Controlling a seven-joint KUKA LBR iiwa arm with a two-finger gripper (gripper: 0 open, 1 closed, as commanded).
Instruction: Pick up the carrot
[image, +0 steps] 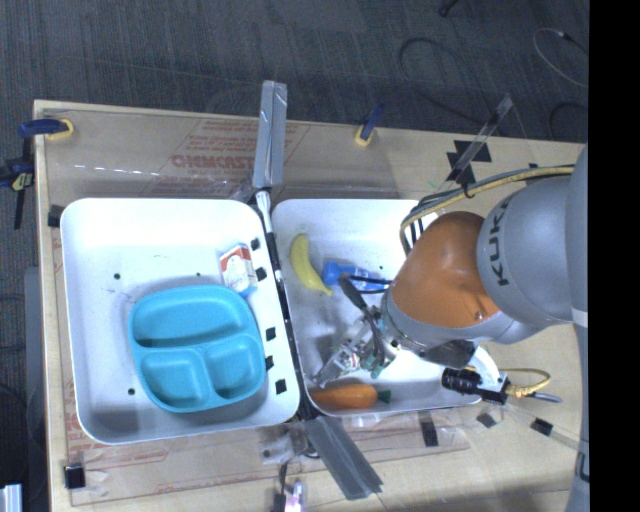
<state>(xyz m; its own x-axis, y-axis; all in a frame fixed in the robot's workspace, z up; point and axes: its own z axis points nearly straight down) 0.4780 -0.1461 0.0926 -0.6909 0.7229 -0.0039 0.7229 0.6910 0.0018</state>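
An orange carrot (345, 397) with a green end lies along the near wall of the right bin (330, 215). My gripper (347, 362) hangs low in that bin, just above and touching close to the carrot's upper side, its fingers pointing down-left. The arm's orange band and grey body cover the bin's right half. Nothing shows clearly between the fingers, and the carrot rests on the bin floor.
A yellow banana (303, 263) and a blue object (343, 273) lie at the back of the right bin. The left bin (90, 240) holds a blue divided tray (195, 345) and a small red-and-white packet (236, 267). A divider runs between the bins.
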